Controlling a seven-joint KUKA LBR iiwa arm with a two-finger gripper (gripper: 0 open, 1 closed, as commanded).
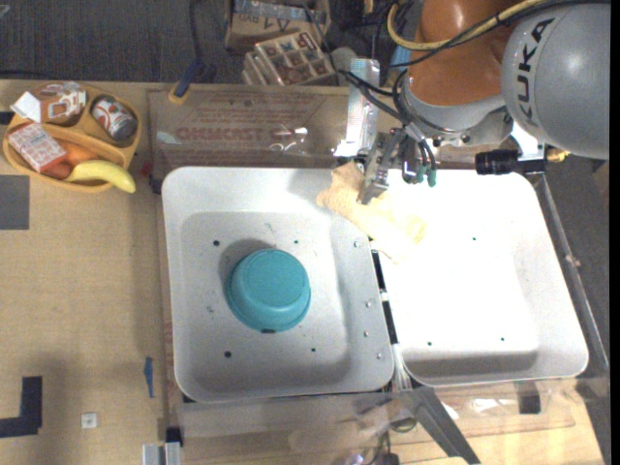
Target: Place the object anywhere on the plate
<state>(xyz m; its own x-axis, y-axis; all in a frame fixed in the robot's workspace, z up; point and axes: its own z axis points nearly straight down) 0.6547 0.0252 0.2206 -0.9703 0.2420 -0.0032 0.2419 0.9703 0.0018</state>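
Note:
A teal round plate (269,289) lies in the middle of the left bin (194,211). A pale yellow, soft-looking object (380,219) lies across the back of the divide between the two bins, partly on the rim and partly in the right bin (504,289). My gripper (372,184) hangs from the grey arm at the upper right. Its tip is right at the object's back left part and seems to touch it. The arm's wrist hides the part of the object just behind the gripper.
A yellow tray (19,153) with a banana (105,173) and toy food sits on the bench at the far left. A clear plastic panel (242,134) stands behind the left bin. Boxes and cables crowd the back.

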